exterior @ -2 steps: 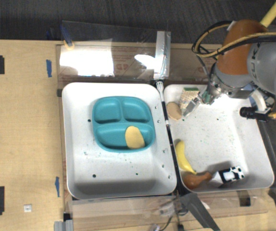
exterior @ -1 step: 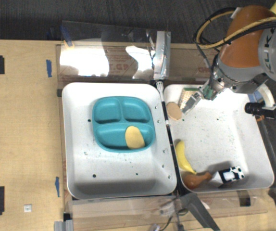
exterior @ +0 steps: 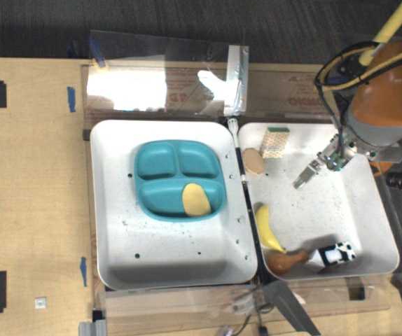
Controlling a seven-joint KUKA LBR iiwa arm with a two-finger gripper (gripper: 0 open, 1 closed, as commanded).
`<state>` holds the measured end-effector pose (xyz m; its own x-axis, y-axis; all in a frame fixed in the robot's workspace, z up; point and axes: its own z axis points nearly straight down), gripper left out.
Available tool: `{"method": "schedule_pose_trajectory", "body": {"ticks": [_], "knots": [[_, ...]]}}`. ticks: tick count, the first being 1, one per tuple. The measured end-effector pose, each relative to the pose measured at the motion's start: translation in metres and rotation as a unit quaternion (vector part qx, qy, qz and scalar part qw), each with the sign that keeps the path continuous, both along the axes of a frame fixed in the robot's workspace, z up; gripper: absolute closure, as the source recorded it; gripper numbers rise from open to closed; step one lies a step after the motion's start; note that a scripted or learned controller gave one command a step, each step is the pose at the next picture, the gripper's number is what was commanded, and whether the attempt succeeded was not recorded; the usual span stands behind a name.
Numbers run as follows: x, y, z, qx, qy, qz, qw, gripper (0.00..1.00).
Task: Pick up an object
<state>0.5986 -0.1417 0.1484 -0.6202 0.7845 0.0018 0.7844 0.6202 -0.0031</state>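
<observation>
- From my remote seat I see the gripper [exterior: 306, 176] hanging over the bare middle of the right bin [exterior: 369, 208], in the right half of the frame, angled down toward the lower left.
- I cannot tell how the gripper is set; it is too small and slanted here. Nothing shows in its grasp.
- Candidates for the pick lie along that bin's left and lower edges, probably where they slid against the walls: a banana [exterior: 267, 229], a brown pear-shaped piece [exterior: 285, 260] touching its lower end, and a small black-and-white toy [exterior: 336, 254] near the lower right.
- Toward the bin's upper left sit a tan oval object [exterior: 253, 162] and a checkered packet [exterior: 275, 143], just beside each other.
- The left bin [exterior: 117, 243] holds a teal divided plate [exterior: 176, 177] with a yellow lemon-like object [exterior: 196, 200] in its lower right compartment.
- My judgement: no pick has been made, and the gripper is near none of the objects.
</observation>
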Motion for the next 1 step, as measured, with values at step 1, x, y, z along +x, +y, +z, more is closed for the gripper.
{"method": "schedule_pose_trajectory", "body": {"ticks": [1], "knots": [[-0.0213, 0.0309, -0.0607, -0.0005, -0.006, 0.097, 0.9953, 0.0]]}}
